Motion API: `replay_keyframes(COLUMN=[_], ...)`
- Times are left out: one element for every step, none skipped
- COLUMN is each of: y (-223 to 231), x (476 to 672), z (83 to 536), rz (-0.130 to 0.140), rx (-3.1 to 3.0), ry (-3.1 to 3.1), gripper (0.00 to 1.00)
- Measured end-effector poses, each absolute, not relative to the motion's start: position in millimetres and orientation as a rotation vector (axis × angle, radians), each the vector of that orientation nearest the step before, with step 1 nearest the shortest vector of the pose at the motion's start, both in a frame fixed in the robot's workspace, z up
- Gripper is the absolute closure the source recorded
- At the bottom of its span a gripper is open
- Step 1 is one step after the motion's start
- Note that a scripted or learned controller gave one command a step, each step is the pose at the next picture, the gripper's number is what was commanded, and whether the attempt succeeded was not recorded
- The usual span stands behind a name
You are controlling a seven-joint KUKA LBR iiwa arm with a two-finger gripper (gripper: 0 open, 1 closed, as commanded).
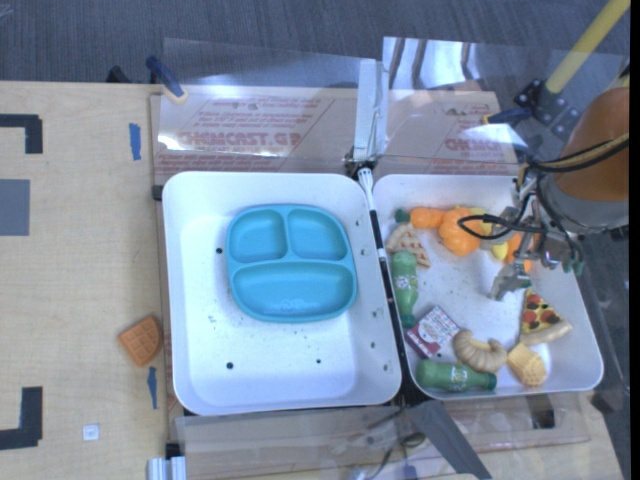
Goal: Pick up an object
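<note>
The right bin (585, 368) holds several toy foods: an orange fruit (458, 239), an orange carrot-like piece (427, 218), a tan wedge (407, 241), a green bottle (404, 284), a red-and-white packet (432, 331), a croissant (477, 348), a second green bottle (455, 376), a yellow chunk (527, 365) and a pizza slice (543, 318). My gripper (512, 278) hangs low over the right half of this bin. It is just above the pizza slice and right of the orange fruit. Nothing is visibly held.
In the left bin (190, 368) lies a blue divided plate (290, 263). A small brown waffle piece (141, 340) rests on the wooden bench left of the bins. Clear plastic sheets (260, 118) stand behind both bins. Cables loop around the wrist (560, 228).
</note>
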State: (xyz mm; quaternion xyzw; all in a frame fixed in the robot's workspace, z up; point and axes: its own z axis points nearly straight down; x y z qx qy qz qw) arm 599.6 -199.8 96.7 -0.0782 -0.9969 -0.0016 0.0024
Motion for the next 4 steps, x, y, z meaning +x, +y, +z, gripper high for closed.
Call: replay_keyframes(y=[-189.2, -224.9, -224.7, -224.4], x=[633.4, 597.0, 601.8, 601.3], z=[88.4, 88.7, 103.8, 102.6], rz=[0.001, 0.004, 0.009, 0.008], rx=[-0.384, -0.175, -0.173, -0.173], ry=[-3.124, -3.145, -3.161, -3.159], gripper=[0.0, 0.0, 1.0, 0.0])
